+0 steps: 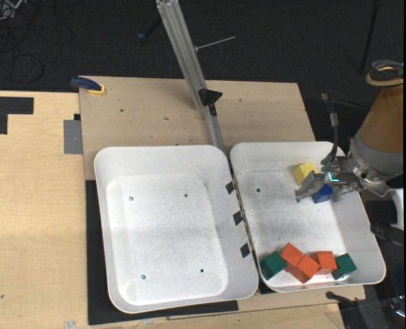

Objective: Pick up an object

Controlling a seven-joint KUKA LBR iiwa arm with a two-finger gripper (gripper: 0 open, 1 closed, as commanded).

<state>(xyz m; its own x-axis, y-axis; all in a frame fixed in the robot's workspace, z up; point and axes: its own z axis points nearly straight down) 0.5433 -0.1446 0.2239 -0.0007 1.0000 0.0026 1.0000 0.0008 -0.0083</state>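
Observation:
My gripper (321, 186) is low in the upper right part of the right bin (271, 163), reaching in from the right. A blue block (323, 196) lies directly under it and is partly hidden by it. A yellow block (302, 173) sits just to the gripper's upper left, close to it or touching. Whether the blue block is gripped cannot be seen from this angle. The arm's grey wrist and orange band (385, 125) rise at the right edge.
Near the right bin's front wall lie two orange blocks (300, 262) and two green blocks (273, 263), bunched together. The left bin (121, 163) stands beside it. A metal rail (189, 60) slants up from between the bins.

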